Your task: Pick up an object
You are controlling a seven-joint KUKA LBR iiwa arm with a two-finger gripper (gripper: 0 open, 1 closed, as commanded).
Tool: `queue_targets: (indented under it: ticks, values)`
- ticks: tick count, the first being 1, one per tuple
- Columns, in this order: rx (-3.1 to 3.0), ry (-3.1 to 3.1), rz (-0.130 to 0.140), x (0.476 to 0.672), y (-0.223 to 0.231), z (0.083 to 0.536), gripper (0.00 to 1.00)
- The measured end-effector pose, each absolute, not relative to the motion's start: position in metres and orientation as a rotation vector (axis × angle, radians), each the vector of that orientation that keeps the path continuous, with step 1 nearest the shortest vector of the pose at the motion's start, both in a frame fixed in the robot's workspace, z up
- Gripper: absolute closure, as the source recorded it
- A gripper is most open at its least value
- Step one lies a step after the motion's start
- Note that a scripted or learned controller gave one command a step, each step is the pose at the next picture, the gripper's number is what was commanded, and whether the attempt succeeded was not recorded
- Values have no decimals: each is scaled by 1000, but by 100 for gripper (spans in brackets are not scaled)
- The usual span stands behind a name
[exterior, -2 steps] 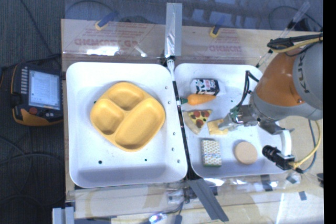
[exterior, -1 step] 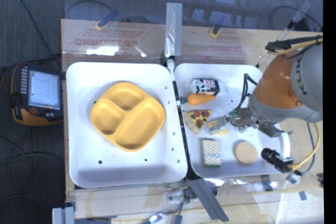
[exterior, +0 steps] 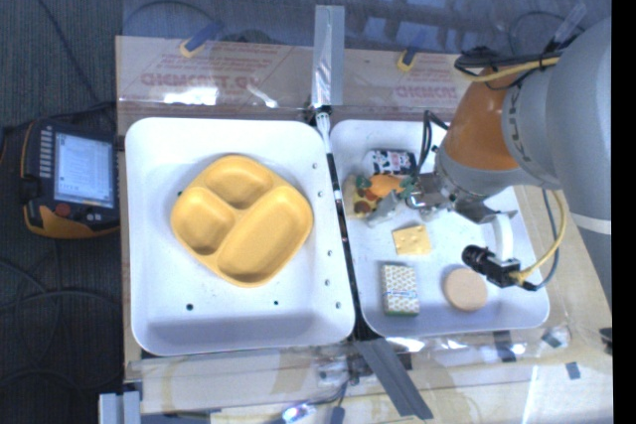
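Note:
The right white bin (exterior: 532, 313) holds several small objects. A black-and-white item (exterior: 390, 160) lies near its back. A cluster of orange, green and red toy pieces (exterior: 373, 193) sits beside it. A yellow square piece (exterior: 410, 240) lies mid-bin, a green-patterned box (exterior: 399, 288) near the front, and a tan round disc (exterior: 465, 290) to its right. My gripper (exterior: 419, 195) is low in the bin, right beside the toy cluster and just above the yellow square. The wrist hides its tip.
The left white bin (exterior: 159, 313) carries a yellow three-compartment plate (exterior: 241, 217). The grey arm with its orange band (exterior: 479, 136) covers the right bin's back right. A black fitting with a yellow cable (exterior: 491, 263) hangs over the bin near the disc. A handheld screen (exterior: 72, 176) lies left of the bench.

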State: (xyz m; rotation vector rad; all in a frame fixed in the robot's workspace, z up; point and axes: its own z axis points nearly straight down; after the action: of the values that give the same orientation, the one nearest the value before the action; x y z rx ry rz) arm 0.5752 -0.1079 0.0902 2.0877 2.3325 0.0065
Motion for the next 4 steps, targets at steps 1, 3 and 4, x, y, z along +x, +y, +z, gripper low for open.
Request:
queue_targets:
  ticks: [1, 3, 4]
  values:
    - [2044, 2370, 6, 502, -150, 91, 0]
    - [1676, 2655, -1, 642, -127, 149, 0]
    - [1587, 2690, 3, 660, -120, 103, 0]
